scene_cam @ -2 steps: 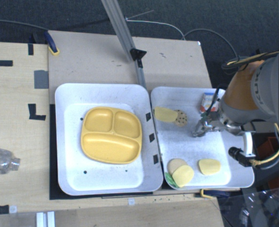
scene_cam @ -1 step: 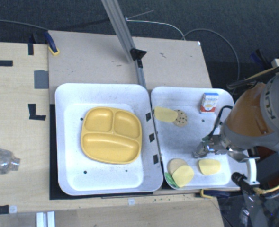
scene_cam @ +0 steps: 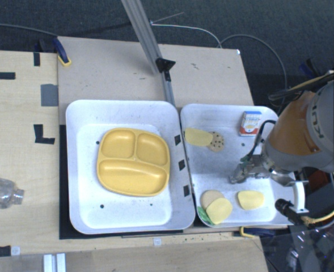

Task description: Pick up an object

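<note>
My pincer [scene_cam: 239, 176] hangs low over bare floor in the right bin [scene_cam: 226, 146], fingers unreadable from here, nothing lifted yet, and the nearest pick, a yellow oval piece [scene_cam: 250, 199], lies just beside it.

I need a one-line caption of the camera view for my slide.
Gripper low over right bin floor among small yellow items; yellow divided plate in left bin.

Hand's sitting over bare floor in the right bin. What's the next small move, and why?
Probably shift the hand toward the view's bottom edge, over the pale yellow oval piece, then descend. The hand hovers above bare white floor of the right-hand shallow white bin with nothing under it, and that piece lies closest, apart from the round pieces to its left.
</note>
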`<state>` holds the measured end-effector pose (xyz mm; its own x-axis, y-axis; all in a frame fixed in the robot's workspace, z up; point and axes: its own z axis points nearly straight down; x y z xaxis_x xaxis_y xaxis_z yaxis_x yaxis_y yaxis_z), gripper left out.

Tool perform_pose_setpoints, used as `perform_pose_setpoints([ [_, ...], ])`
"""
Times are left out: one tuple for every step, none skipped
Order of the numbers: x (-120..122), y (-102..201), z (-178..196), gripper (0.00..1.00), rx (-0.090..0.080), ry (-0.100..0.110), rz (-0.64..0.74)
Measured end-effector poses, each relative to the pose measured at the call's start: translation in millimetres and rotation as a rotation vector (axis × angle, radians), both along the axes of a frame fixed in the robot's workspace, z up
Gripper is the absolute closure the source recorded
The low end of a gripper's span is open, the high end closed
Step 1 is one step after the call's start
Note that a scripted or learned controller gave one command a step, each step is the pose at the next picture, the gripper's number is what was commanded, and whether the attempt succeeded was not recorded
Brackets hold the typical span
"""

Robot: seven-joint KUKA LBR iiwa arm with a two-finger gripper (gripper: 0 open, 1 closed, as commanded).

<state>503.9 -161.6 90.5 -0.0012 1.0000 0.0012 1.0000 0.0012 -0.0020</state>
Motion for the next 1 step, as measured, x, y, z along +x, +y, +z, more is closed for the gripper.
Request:
perform_pose_setpoints([
  [113.1,-31.0,-1.4,1.00,-0.004,-0.007,0.003],
])
